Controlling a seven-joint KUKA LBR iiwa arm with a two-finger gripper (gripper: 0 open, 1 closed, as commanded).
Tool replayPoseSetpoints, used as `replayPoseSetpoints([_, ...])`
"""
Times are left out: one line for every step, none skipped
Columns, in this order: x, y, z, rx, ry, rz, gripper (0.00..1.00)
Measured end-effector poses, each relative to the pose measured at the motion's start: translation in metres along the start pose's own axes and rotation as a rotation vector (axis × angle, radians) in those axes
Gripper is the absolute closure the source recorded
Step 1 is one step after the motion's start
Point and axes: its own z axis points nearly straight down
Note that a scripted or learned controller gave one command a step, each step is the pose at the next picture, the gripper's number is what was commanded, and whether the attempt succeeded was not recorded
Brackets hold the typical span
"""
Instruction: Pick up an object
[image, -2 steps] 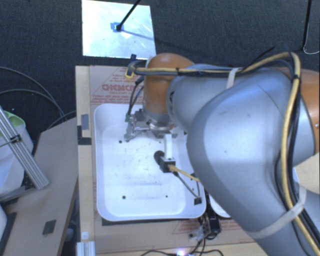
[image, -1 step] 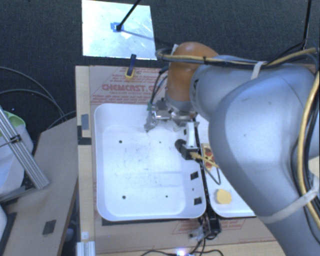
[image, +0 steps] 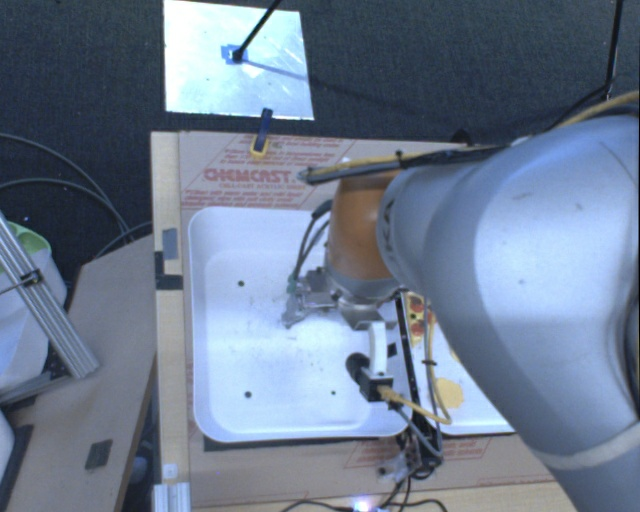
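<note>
1 end effector (image: 293, 312) (indistinct) over bin (image: 232, 345)

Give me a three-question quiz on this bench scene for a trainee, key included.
1. True or false: the arm hides most of the bin on the view's right.
2. The gripper hangs over: A) the bin on the view's left; B) the bin on the view's right; C) the dark floor.
3. Fill in: the band above the wrist is coloured ___.
Key: 1 true; 2 A; 3 orange.
</note>
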Motion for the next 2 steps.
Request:
replayPoseSetpoints([-0.101,0.074,-0.109,-0.025,-0.002,0.004,0.00])
replayPoseSetpoints([-0.059,0.076,-0.191,-0.021,0.001,-0.006,0.00])
